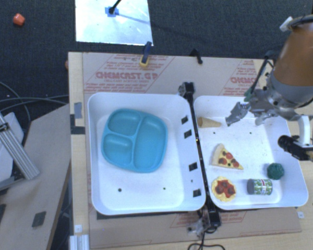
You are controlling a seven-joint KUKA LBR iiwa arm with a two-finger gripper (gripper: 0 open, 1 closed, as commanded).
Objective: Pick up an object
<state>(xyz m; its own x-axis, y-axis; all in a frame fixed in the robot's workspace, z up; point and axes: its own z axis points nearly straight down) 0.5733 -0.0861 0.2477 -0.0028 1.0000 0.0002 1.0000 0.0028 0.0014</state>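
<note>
we see the claw (249, 113) spread, pinching nothing, over the right bin (302, 191) near its far rim. just left of it lies a cone (208, 122). nearer us: pizza slice (227, 158), round pizza (224, 188), can (260, 186), green ball (275, 171). bare floor between.

Bare floor between cone (209, 122) and pizza slice (227, 158)
</note>
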